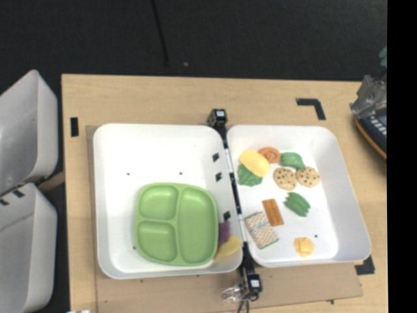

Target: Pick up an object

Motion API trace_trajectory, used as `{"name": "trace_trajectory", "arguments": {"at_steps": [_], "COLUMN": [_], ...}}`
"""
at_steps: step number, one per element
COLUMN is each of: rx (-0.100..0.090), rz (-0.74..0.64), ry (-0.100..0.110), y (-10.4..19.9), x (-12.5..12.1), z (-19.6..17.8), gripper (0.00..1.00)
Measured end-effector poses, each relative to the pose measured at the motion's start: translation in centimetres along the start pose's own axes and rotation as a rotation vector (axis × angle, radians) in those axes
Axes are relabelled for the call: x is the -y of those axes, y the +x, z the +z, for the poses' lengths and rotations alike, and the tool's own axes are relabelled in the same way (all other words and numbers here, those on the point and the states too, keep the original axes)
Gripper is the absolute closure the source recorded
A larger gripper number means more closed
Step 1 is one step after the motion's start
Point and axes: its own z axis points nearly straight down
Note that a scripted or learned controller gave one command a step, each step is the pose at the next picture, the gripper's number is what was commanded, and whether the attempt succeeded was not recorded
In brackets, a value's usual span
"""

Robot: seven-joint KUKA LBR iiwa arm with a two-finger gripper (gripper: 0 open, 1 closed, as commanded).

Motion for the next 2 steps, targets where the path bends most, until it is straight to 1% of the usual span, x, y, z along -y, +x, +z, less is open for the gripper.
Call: {"name": "trace_trajectory", "arguments": {"at_steps": [1,2], "rx": [-0.003,0.000], "rz": [-0.001,0.002], "ry": [0.016,0.017], "y": [6.84,6.38], "x": [1.51,1.38], "z": [-3.58,-4.41], "gripper": [1.00,1.00]}}
